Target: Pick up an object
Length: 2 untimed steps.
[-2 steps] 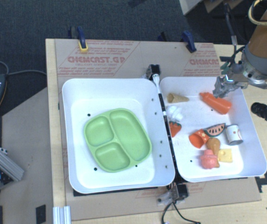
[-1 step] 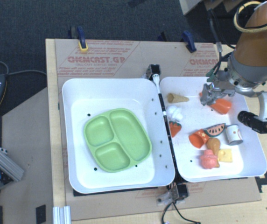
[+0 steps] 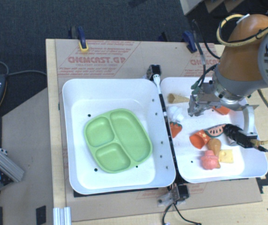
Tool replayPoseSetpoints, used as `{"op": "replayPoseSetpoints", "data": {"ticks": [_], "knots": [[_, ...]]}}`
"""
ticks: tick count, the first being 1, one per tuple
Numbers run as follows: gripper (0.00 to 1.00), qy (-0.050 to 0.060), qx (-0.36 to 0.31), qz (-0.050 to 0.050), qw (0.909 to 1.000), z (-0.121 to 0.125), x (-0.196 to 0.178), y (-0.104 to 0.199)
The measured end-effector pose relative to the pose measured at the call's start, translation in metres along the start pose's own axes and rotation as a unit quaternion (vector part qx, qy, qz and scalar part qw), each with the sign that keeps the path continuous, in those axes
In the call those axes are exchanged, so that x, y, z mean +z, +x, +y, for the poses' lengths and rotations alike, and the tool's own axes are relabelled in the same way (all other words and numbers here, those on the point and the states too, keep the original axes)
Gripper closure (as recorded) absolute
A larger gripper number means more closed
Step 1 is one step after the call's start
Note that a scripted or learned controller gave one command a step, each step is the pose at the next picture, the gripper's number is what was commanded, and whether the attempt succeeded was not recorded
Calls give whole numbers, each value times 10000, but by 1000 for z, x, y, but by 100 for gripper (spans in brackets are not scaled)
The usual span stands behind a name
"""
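Hand [image 3: 196, 108] hovers in the right bin [image 3: 256, 165], grip unclear; crowded toys [image 3: 210, 149] could slip away.

My arm [image 3: 246, 55]: grey casing, broad orange band above the wrist, yellow cable looped on top, dark metal pincer [image 3: 197, 108].

The brown protective sheet [image 3: 110, 60] on the worktop, up and left of the tool [image 3: 196, 108], carries red print reading "CHEMCAST GP", with smaller lines beneath too small to read. A second red print, just above the tool, is partly hidden and unreadable.
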<state>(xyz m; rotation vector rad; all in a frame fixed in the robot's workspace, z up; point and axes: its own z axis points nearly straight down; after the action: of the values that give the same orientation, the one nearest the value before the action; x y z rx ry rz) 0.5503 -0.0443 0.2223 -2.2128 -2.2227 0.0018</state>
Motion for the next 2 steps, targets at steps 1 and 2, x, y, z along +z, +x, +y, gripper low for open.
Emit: {"op": "replayPoseSetpoints", "data": {"ticks": [1, 2], "knots": [[100, -12, -3, 0, 10000, -14, -12, 40], [100, 1, 26, -11, 10000, -11, 9, 37]]}}
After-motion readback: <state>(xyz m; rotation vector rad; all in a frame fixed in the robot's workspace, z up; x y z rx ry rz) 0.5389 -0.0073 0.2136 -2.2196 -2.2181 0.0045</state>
